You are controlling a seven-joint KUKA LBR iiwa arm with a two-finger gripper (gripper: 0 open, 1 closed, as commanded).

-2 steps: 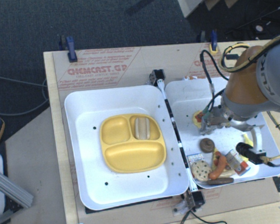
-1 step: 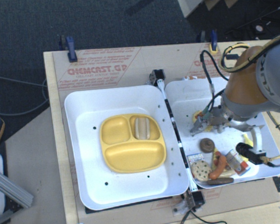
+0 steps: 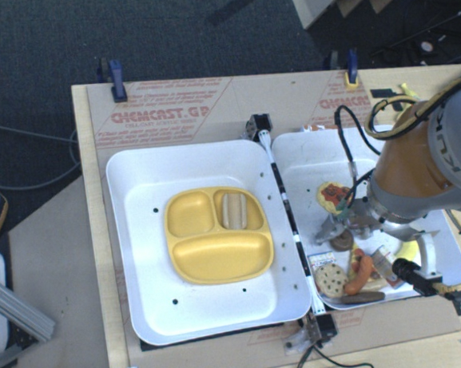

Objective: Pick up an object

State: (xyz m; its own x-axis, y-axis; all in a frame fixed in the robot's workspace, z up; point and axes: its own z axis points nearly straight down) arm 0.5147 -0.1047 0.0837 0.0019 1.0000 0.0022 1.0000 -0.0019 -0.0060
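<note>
Overhead, the slanted camera view takes in two shallow white plastic bins side by side on the bench: the left bin (image 3: 138, 227) bears a yellow three-compartment plastic tray (image 3: 219, 256), with a tan, cylinder-shaped piece (image 3: 234, 210) lying in its upper right compartment, while the right bin (image 3: 304, 153) holds a small heap of toy food. The grey arm with its orange band (image 3: 409, 167) reaches in from the right, and the gripper (image 3: 342, 227) hangs low over the middle of that heap; its tip is a dark metal cluster, and whether the fingers are wide or narrow cannot be told from here. Nearest candidates are an orange carrot-like piece (image 3: 360, 272) lying slantwise just below the gripper, a round speckled cookie-like disc (image 3: 329, 279) beside it at the bin's near corner, and a yellow-and-red item (image 3: 332, 194) just above the gripper. None is visibly between the fingers. The carrot piece looks light, probably smooth and a little slippery; a grip across its narrow middle, square to its long axis, seems safest. It lies apart from the gripper, toward the near wall, with clutter touching it on both sides, so a close could well catch a neighbour instead.
</note>
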